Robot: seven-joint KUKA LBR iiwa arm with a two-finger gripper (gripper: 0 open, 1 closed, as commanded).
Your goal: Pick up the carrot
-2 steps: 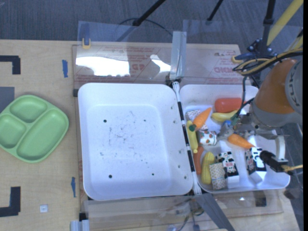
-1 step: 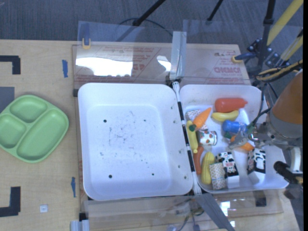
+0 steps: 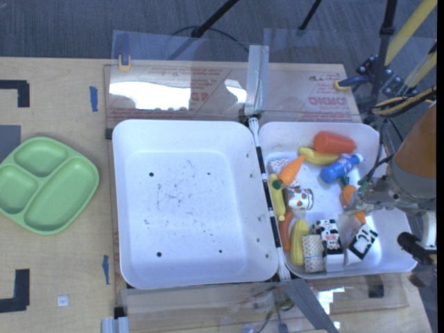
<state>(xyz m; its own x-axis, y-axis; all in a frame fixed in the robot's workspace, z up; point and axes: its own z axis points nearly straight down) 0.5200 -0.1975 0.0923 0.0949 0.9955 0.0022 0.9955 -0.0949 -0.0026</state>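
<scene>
Carrot (image 3: pixel 292 168) in right bin (image 3: pixel 388 255), arm (image 3: pixel 416 165) above

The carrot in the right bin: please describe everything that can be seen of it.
The small orange plastic-looking carrot has a tapered body and a green top at its lower-left end. It lies tilted, thick end toward the upper right, in the right white bin, near the wall dividing the bins. It lies among other toys, a yellow banana-like piece beside it.

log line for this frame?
phase: reach | gripper: over right bin, right side | carrot: in right bin, left part, not held
</scene>
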